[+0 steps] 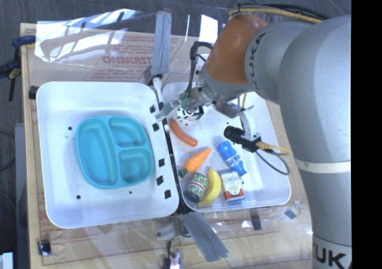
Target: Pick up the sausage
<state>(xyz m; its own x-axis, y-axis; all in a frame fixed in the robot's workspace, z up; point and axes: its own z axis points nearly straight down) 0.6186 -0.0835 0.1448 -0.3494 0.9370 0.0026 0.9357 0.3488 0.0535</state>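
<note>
Near the left wall of the right bin [271,193] lies the sausage [182,133], orange-red, angled, apart from the other items. Directly above its upper end hangs the gripper [190,108]; whether its jaws are open or closed cannot be told, and nothing is seen held. This placement suggests an approach for a grasp. Below the sausage sit a carrot [197,160], a banana [211,186], a dark can [196,187], a small carton [232,186] and a blue bottle [230,157]. In the left bin [54,142] rests a teal divided tray [115,150].

Grey arm [310,77], orange band [236,47], yellow cables [274,11]
</note>
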